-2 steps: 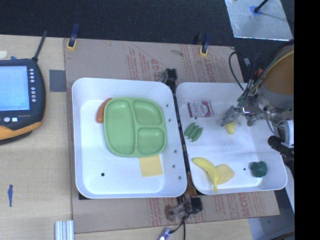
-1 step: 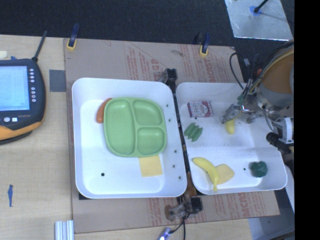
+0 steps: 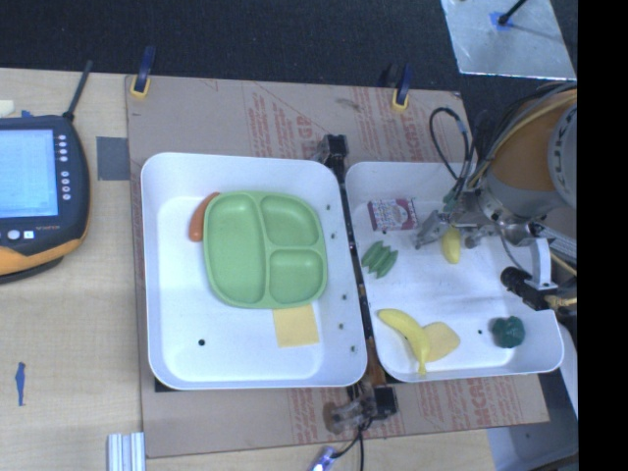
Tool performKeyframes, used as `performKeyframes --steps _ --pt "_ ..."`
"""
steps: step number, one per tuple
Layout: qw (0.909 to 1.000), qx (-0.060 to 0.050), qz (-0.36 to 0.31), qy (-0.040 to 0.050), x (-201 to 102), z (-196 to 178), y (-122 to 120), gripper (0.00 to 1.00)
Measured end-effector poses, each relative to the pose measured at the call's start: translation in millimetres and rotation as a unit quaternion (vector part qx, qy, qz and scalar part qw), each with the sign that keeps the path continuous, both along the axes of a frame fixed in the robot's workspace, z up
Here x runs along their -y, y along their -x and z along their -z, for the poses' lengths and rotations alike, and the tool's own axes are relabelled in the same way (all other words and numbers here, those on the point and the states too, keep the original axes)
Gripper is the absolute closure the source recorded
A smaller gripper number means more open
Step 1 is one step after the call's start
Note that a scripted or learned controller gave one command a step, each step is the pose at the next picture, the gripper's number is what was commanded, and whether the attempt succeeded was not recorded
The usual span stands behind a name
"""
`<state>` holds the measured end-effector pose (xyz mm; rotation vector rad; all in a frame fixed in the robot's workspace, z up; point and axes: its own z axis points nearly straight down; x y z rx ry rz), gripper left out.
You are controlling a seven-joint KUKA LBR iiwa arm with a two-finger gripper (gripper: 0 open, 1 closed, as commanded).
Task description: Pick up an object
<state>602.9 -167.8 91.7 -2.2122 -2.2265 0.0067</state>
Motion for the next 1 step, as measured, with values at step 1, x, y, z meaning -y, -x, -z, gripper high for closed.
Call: performKeyframes --steps 1 --pt "1.0000 0.002 0.002 -0.0005 39.1 -0.5 -22.8 0.00"
